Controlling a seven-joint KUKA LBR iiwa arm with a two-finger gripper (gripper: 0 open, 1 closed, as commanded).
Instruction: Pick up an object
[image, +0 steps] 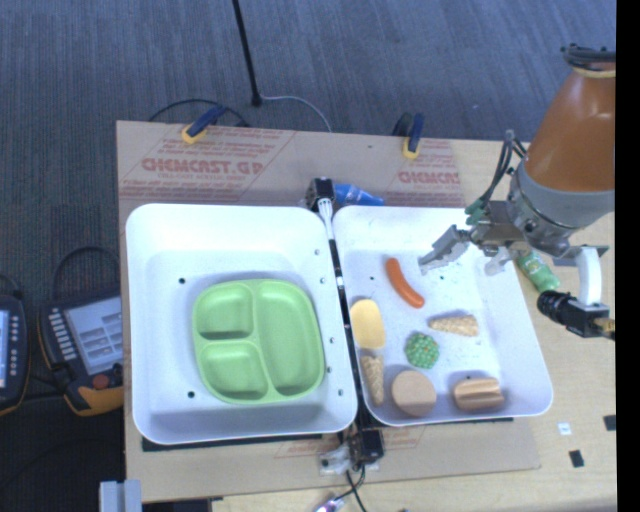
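You have two white bins side by side on the brown board. The left bin holds one thing: a green tray with three parts in it, sitting in the middle.

The right bin holds seven toy foods. Count them with me. One orange-red hot dog lies near the top middle. One yellow piece leans by the left wall. One corn cob lies just below it, along that same wall. One green round veggie sits in the middle. One pale bumpy piece lies to its right. One tan round thing sits at the bottom, and one bun-like thing sits beside it near the bottom right corner.

Your gripper hangs over the top right part of the right bin. One grey finger sticks out to the left, toward the hot dog, but it is apart from it. You can see nothing between the fingers. I cannot tell if the fingers are spread or pressed together.

The foods at the bottom are packed close, so they crowd each other. The hot dog has bare white floor around it.

Around the bins you have two yellow clamps on the board's far edge, a blue thing where the bins meet, and a control pad on the floor at the left.
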